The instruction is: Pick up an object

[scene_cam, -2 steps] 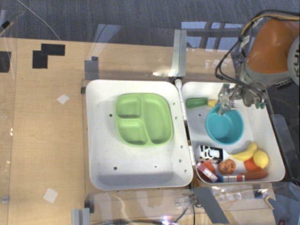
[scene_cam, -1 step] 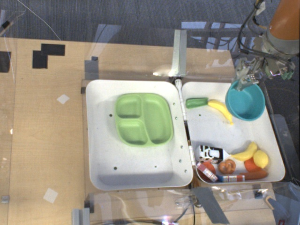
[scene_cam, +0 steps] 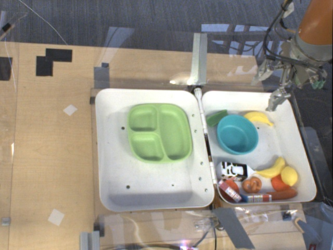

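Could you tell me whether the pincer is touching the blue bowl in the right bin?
Apart. The camera view shows the pincer near the bin's far right corner, with bare white floor and a yellow banana between it and the blue bowl.

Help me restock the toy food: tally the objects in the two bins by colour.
Green: 2, divided plate and a piece behind the bowl
Blue: 1, bowl
Yellow: 3
Red or orange: 4
Black-and-white: 1
Total: 11

Light wooden bench [scene_cam: 47,155], two shallow white bins side by side on it, left bin [scene_cam: 112,155] at centre, right bin [scene_cam: 302,139] at 3 o'clock, black tape marks [scene_cam: 52,61] at 10 o'clock
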Controlling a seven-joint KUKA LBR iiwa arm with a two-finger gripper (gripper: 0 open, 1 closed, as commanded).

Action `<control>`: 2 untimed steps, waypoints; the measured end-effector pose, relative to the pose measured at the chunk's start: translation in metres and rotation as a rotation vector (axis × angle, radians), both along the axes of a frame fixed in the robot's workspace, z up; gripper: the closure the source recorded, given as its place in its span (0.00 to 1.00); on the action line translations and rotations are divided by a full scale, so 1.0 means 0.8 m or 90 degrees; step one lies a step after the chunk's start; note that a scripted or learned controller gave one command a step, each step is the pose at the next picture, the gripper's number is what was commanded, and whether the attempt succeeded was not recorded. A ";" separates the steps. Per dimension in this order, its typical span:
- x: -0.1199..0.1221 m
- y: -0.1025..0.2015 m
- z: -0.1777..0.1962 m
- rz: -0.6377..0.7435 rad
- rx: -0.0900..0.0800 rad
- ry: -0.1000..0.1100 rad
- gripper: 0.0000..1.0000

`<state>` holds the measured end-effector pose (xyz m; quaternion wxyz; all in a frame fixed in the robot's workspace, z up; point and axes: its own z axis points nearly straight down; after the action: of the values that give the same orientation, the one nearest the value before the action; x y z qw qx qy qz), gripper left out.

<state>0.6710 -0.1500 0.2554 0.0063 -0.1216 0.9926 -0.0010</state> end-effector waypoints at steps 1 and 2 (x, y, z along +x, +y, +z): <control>-0.010 0.013 -0.197 0.141 0.000 0.002 0.00; 0.002 -0.043 -0.207 0.092 -0.002 -0.001 0.00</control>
<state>0.6726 -0.1847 0.0902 0.0072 -0.1931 0.9812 -0.0019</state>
